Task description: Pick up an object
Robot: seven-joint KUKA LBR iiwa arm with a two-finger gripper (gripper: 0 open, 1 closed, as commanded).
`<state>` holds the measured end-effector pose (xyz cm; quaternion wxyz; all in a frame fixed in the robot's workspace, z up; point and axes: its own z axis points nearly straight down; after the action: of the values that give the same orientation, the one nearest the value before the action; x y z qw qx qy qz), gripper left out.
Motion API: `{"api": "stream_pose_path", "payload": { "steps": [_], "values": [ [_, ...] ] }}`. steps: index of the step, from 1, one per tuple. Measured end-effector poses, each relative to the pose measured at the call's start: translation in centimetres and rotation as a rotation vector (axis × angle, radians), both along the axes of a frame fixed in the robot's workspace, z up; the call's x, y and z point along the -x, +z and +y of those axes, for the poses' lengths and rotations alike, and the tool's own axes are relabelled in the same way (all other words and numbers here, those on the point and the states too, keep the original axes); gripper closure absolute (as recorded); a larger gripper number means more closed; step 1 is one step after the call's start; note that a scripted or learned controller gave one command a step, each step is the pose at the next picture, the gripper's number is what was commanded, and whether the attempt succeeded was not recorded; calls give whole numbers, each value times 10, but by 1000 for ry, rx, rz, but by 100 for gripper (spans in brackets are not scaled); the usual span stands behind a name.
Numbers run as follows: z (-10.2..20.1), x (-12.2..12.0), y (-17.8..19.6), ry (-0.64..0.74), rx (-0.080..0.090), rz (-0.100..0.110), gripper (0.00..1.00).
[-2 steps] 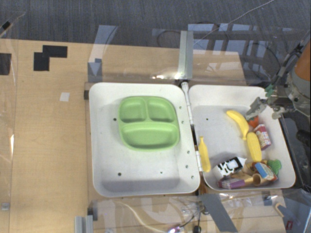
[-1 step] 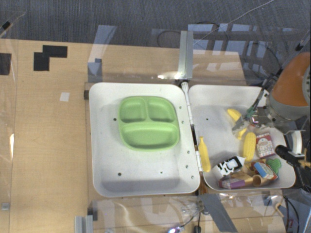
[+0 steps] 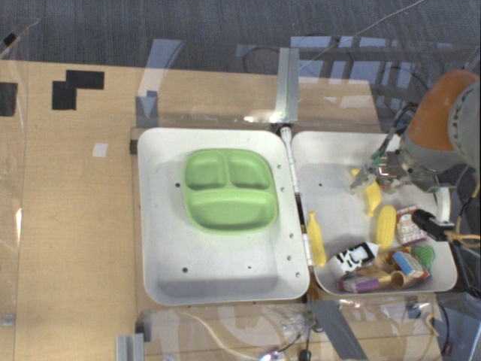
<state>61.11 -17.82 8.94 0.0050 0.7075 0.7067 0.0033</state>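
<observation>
You're hovering the gripper (image 3: 373, 173) over the upper middle of the right bin (image 3: 331, 156), right at the top end of a small yellow banana-shaped toy (image 3: 372, 197), so that looks like your target. The rest of the clutter is piled toward the lower right of the frame: a corn cob (image 3: 385, 226), another yellow piece (image 3: 316, 239) lying along the bin's left wall, a black-and-white toy (image 3: 355, 256) and a jumble of packets below them.

For this step, I'd say you're wanting to center over the middle of the banana rather than its tip, and line the fingers across its narrow width. It's sitting fairly apart from the corn, so you've got room to come straight down without bumping anything.

As for the fingers: they're looking slightly spread, tips pointing down and to the left, and nothing is sitting between them, so you're not gripping anything yet. Whether a tip is already touching the banana, I can't tell.

The green divided plate (image 3: 229, 189) in the left bin (image 3: 158, 224) isn't in play.
</observation>
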Motion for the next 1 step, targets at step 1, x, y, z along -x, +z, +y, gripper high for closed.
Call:
{"api": "stream_pose_path", "payload": {
  "steps": [1],
  "values": [
    [2,-3,13,6,-1,-8,100]
  ]
}}
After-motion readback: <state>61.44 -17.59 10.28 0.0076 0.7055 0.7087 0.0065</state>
